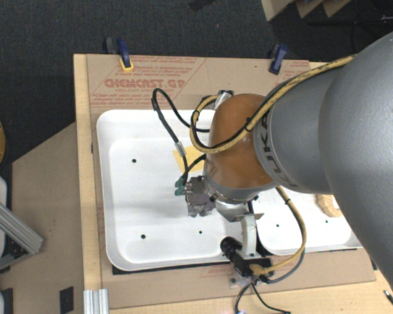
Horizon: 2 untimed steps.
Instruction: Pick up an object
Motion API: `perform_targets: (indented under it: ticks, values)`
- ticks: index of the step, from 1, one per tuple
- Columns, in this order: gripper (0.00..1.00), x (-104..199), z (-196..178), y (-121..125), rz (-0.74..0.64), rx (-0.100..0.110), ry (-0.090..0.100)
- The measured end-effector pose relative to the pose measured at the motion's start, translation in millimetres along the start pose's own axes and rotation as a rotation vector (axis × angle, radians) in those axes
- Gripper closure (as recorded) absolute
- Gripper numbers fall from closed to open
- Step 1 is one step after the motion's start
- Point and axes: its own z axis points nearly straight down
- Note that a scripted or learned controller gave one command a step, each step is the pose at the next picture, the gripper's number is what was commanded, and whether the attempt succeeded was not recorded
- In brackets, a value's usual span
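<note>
Camera view: the arm (pixel 327 123) reaches from the right over the left bin (pixel 118 175). The jaws (pixel 198 198) sit low over the bin's centre; their opening cannot be determined. A yellow object (pixel 187 156) lies in the bin, touching a green object (pixel 179 187), both partly hidden by the wrist.

Even, fairly bright overhead light. White bin (pixel 128 188) near blown out, little surface detail, faint soft shadow under arm (pixel 327 129). Dull sheen on grey arm casing and orange band (pixel 236 142). Dark floor around bench (pixel 85 175) underexposed. Arm at right close to lens, soft. Overall mild blur, low resolution.
</note>
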Motion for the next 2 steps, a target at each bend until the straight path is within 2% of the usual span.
perform_targets:
  ticks: [1,2]
  values:
    - [1.00,79,-124,5,-0.009,-0.040,0.012]
    - [1.00,-9,-154,5,0.009,-0.034,0.003]
